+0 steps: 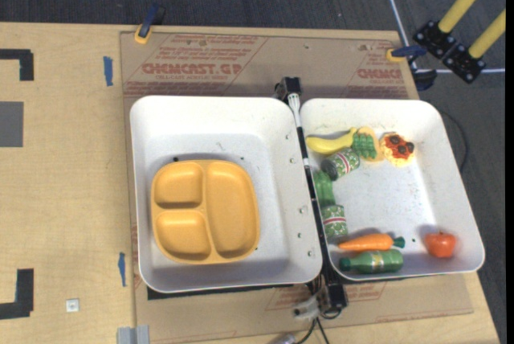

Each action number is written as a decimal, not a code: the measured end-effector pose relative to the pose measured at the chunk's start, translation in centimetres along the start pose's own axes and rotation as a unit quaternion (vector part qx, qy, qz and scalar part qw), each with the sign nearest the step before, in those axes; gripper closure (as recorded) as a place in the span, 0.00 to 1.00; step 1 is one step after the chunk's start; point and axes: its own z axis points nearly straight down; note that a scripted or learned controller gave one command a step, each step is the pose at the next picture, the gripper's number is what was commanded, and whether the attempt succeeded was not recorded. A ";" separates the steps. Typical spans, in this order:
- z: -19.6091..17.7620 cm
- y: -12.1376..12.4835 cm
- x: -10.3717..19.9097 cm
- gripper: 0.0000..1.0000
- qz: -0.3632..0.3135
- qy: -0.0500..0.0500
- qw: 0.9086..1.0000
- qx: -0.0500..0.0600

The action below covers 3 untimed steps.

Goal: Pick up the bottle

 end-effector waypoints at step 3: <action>-1.1 0.1 -0.1 0.00 0.000 -0.003 1.000 -0.001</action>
